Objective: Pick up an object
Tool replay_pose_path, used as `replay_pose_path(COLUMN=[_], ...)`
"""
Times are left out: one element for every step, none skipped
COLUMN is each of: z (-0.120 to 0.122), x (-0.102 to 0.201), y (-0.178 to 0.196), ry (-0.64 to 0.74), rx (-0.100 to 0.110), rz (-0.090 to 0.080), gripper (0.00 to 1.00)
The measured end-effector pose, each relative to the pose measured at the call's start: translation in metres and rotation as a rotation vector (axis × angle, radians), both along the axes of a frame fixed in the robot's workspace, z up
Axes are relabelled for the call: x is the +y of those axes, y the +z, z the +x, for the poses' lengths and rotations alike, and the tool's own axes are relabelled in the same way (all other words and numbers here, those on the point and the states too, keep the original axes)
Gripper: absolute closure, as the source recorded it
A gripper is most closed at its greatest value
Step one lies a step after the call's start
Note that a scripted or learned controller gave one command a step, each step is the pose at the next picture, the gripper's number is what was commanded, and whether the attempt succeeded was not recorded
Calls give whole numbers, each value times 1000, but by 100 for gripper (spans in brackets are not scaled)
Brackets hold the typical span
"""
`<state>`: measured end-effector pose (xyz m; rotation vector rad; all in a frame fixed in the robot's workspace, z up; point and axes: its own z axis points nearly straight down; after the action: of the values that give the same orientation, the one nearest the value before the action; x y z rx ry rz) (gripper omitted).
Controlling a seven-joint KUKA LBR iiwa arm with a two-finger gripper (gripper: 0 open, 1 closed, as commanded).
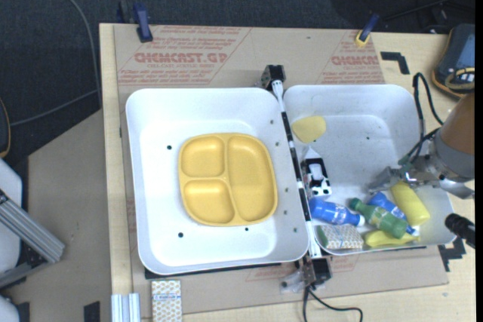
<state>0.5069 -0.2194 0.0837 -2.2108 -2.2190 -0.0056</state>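
Note:
My gripper point(395, 177) hangs over the right side of the right bin point(355, 98), at the end of the grey arm point(456, 143) that comes in from the right. Just below it lies a cluster of objects in the bin's near corner. There is a yellow bottle point(410, 203), a green bottle point(385, 219), a blue bottle point(332, 212) and a yellow banana-shaped piece point(386, 240). The gripper sits just above and to the left of the yellow bottle. Nothing is visibly held.
A black and white item point(317, 176) and a pale yellow round piece point(308, 128) lie along the right bin's left wall. A speckled flat packet point(343, 237) lies at its front edge. The left bin point(151, 117) holds a yellow divided plate point(226, 179).

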Motion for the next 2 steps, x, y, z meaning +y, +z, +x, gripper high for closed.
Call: replay_pose_path(z=[3,134], x=[-1,51], y=[12,1], ry=[-2,-1], rx=[-13,-6], rz=[-7,-9], gripper=[100,100])
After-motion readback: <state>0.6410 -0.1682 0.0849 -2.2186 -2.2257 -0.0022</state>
